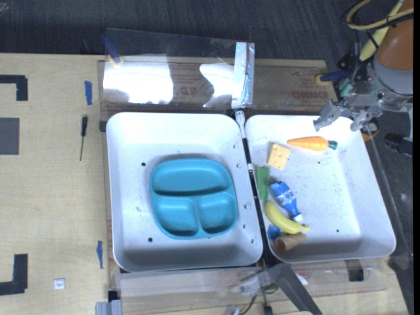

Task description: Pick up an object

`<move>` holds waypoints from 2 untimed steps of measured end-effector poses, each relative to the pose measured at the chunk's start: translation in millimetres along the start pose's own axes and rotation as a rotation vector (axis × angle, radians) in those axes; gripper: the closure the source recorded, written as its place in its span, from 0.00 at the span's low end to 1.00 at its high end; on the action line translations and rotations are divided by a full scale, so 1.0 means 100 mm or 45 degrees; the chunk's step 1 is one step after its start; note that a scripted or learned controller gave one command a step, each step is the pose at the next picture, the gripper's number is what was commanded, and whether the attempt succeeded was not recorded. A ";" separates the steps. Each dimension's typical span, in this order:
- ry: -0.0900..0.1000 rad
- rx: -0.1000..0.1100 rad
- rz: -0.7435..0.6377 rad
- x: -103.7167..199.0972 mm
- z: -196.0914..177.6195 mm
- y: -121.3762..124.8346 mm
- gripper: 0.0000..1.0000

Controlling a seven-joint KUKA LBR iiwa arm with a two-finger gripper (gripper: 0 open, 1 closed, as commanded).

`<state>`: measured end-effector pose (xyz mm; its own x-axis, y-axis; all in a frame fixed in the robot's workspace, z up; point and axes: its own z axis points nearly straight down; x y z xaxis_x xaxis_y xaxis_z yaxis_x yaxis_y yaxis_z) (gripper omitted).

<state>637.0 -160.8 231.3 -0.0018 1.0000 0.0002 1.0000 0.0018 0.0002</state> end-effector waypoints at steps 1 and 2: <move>-0.003 -0.012 0.126 -0.04 1.31 0.20 0.00; 0.000 -0.003 -0.196 0.19 1.42 0.01 0.00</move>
<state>638.0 -141.9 89.0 -0.1554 0.9879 -0.0002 0.9879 0.1554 0.0027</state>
